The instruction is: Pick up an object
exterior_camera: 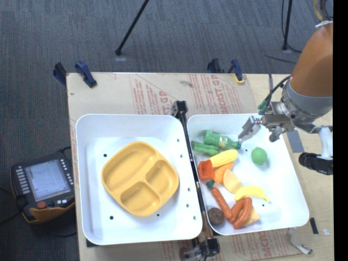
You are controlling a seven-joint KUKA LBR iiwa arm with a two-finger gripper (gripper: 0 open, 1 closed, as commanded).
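My gripper (260,133) hangs open over the far part of the right bin (296,200), with nothing between its fingers. A green ball (259,156) lies on the bin floor just in front of it, apart from the fingers. Left of the gripper lies a green bottle (221,140), whose cap end is close to the left fingertip (247,129). A corn cob (224,157), an orange cup (205,170), a banana (253,192), a long orange carrot (220,200), red sausages (243,211) and a brown round piece (216,216) fill the bin's left and near side.
The left bin (87,145) holds a yellow divided plate (140,178). A black divider bar (191,162) runs between the bins. Blue clamps (85,72) grip the bench's far edge. A teach pendant (42,185) lies on the floor at left.
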